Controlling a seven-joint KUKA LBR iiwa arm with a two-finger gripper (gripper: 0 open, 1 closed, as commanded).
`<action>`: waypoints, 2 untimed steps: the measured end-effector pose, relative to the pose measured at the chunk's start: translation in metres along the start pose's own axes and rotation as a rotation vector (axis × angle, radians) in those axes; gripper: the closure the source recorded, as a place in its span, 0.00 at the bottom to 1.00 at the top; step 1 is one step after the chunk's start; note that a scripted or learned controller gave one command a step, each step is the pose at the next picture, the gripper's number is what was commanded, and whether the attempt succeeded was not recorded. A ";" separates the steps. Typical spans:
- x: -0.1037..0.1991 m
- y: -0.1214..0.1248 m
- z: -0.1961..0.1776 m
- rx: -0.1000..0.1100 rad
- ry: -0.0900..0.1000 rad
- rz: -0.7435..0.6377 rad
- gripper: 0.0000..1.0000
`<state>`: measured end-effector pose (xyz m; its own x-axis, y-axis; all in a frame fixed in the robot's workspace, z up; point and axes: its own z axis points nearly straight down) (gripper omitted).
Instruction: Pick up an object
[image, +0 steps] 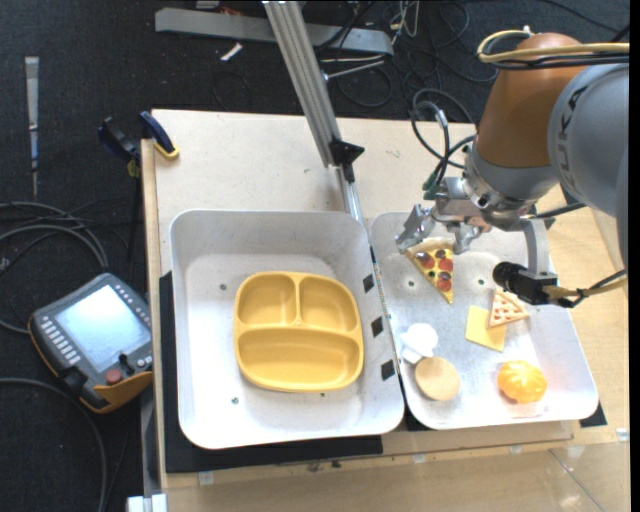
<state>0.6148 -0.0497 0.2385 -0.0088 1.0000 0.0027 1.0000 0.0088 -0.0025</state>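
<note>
My gripper (438, 234) hangs over the back of the right bin (560, 345) with its two fingers spread apart, open. A toy pizza slice (438, 268) with red toppings lies in the bin just in front of the gripper. Its crust end sits level with the gap between the fingertips. The slice looks to be resting on the bin floor, and I cannot tell whether the fingers touch it.
The right bin also holds a smaller pizza slice (507, 308), a yellow cheese wedge (484, 329), an orange (522, 382), a tan round piece (436, 379) and a white piece (419, 339). A yellow divided plate (298, 330) lies in the left bin (195, 300). A slanted metal pole (312, 90) stands behind.
</note>
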 end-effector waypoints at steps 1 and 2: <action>0.052 -0.003 -0.007 -0.003 -0.001 0.000 1.00; 0.105 -0.020 -0.011 0.000 -0.001 0.000 1.00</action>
